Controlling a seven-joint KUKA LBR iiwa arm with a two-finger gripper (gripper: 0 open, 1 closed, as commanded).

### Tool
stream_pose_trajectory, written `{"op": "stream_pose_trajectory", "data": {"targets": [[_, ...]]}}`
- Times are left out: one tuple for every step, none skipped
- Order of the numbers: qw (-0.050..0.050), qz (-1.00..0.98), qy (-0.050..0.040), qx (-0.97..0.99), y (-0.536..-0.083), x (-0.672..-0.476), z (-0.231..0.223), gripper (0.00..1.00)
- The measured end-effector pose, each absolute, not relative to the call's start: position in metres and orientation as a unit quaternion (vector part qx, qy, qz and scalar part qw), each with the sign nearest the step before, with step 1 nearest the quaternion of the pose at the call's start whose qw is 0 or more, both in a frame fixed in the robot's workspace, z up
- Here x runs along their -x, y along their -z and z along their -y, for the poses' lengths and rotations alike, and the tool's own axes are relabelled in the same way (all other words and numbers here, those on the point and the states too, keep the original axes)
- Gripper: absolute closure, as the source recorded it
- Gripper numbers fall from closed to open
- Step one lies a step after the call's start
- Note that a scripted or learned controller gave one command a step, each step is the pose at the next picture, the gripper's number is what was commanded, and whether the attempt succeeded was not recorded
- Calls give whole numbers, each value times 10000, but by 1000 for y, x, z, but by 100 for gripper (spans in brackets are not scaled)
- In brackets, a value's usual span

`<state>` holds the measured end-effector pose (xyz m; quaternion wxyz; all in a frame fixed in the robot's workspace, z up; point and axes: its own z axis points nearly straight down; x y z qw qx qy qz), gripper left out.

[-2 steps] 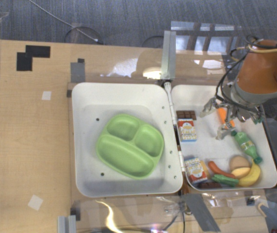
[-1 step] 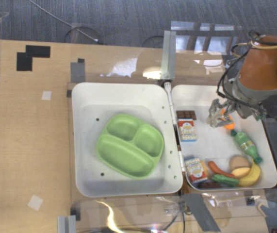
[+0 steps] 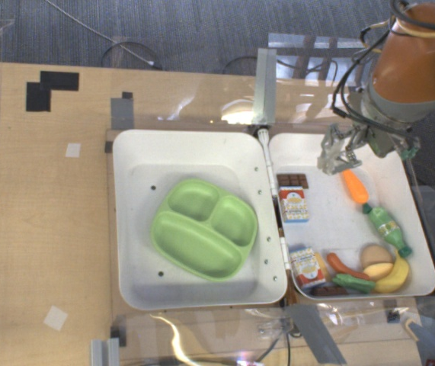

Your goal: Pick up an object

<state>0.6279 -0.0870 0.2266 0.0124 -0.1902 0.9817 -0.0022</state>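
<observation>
White plastic bins sit side by side on the worktop (image 3: 42,227), and my gripper (image 3: 337,157) hangs over the upper part of the right bin (image 3: 415,204), near its back wall. Its fingers appear slightly parted with bare bin floor showing between and beneath them; nothing is held. Assessment: the pick is not yet made. All candidate objects lie undisturbed in the right bin. Nearest to my gripper is the carrot (image 3: 356,187), just below and to the side, lying at a slant and apart from the fingers. Beyond it lies the green bottle (image 3: 385,227), then the banana (image 3: 395,274) and a round tan item (image 3: 376,256) in the near corner, beside a red sausage-shaped piece (image 3: 343,267) and a green pod (image 3: 351,281). Along the dividing wall are a chocolate bar (image 3: 292,181), a small carton (image 3: 294,204) and a second small box (image 3: 307,265). The left bin (image 3: 133,158) carries a green divided plate (image 3: 204,227), well apart from my gripper. Remaining work, in my judgement: settle over one object, most plausibly the carrot, descend, close and lift. None of these steps is evidenced as done.
</observation>
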Motion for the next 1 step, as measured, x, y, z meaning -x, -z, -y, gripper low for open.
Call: {"op": "stream_pose_trajectory", "data": {"targets": [[95,-9715,34,2370,-316,-668,123,100]]}}
